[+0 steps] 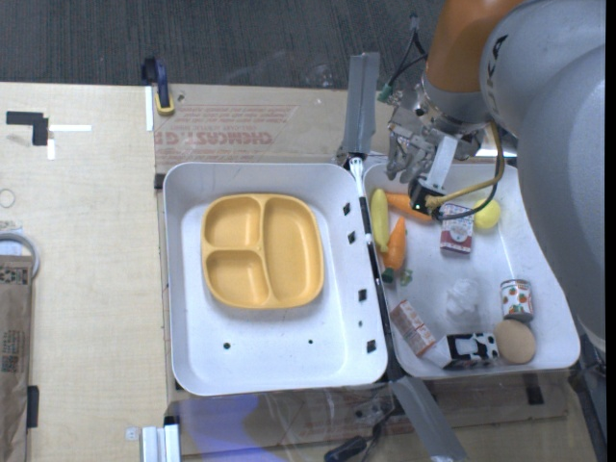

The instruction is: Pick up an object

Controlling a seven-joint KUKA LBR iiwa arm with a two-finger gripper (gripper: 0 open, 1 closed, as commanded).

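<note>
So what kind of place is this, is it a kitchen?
Probably a robot lab, not a kitchen: a big grey arm with an orange band reaches over two shallow white bins, one holding a yellow divided plate, on a plain bench.

Our arm (549, 85) reaches in from the right of the camera view, its broad grey links filling the upper right corner. The orange band (467, 37) sits above the wrist, which points downward and to the left. Below it hangs our gripper (416, 166), cables trailing beside it.
</note>
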